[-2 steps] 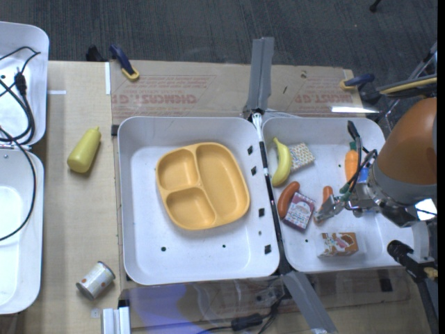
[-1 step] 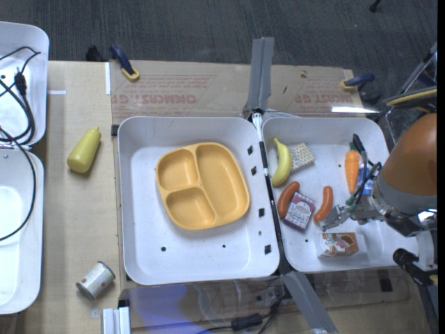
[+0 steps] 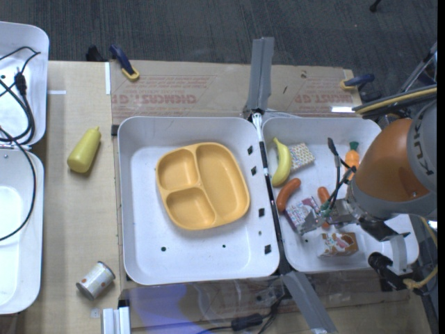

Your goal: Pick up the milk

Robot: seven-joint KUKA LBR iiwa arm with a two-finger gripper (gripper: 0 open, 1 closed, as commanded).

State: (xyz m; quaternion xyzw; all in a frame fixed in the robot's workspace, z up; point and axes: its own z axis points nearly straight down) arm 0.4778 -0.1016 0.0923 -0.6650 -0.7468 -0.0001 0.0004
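A small white carton with red-brown print (image 3: 338, 243), which I take for the milk, lies flat near the front of the right bin (image 3: 306, 259). My gripper (image 3: 321, 220) is down low in that bin, just above and to the left of the carton. It sits between the carton and a pink-and-white packet (image 3: 300, 213). The grey arm with its orange band (image 3: 389, 165) comes in from the right and hides the bin's right part. Nothing is visibly held.
The right bin also holds a banana (image 3: 280, 160), a red sausage (image 3: 288, 193), a carrot (image 3: 351, 158) and a speckled box (image 3: 301, 155). A yellow divided plate (image 3: 201, 185) lies in the left bin. A yellow bottle (image 3: 84, 150) and a can (image 3: 95, 279) lie on the bench.
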